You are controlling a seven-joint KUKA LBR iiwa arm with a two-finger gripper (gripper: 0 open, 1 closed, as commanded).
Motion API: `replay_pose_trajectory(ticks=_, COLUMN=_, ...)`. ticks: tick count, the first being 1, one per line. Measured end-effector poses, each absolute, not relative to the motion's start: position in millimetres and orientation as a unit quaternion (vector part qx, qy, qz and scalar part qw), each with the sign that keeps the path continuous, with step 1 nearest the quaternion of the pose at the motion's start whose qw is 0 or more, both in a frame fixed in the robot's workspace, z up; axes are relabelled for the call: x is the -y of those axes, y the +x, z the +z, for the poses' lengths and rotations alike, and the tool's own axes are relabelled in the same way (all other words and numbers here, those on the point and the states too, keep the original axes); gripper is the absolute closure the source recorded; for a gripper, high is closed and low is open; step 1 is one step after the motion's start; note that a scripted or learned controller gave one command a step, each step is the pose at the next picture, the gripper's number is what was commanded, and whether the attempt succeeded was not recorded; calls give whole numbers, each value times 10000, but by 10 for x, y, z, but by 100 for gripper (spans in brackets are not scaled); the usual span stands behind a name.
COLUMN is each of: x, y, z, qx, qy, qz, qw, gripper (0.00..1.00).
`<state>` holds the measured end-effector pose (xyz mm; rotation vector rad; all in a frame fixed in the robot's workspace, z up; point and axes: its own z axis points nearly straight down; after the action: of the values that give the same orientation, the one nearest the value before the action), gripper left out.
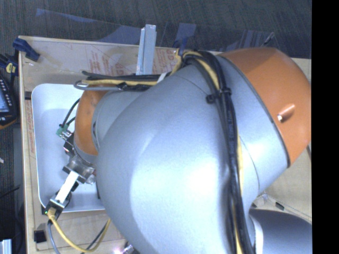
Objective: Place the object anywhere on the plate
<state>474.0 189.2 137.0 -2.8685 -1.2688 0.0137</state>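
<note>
The grey arm (175,163) is reaching in from the right and looming nearest the lens, blocking most of the scene. Beneath it, the tool (78,167) is hanging low over the left white bin (42,142); whether it is released or clenched cannot be told. The object and the plate are lying hidden under the arm, so which way the object sits from the tool cannot be judged. Beyond, the tabletop (106,57) is edging the bin.
</note>
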Motion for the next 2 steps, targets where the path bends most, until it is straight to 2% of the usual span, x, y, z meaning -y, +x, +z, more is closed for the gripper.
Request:
replay_pose_trajectory(ticks=1, x=-1547, y=4975, z=2158, qx=2677, qy=-9635, qz=15, qw=13, gripper=100)
replay_pose_trajectory(ticks=2, x=-1019, y=5500, z=1618, qx=2642, qy=-9645, qz=49, qw=19, gripper=100)
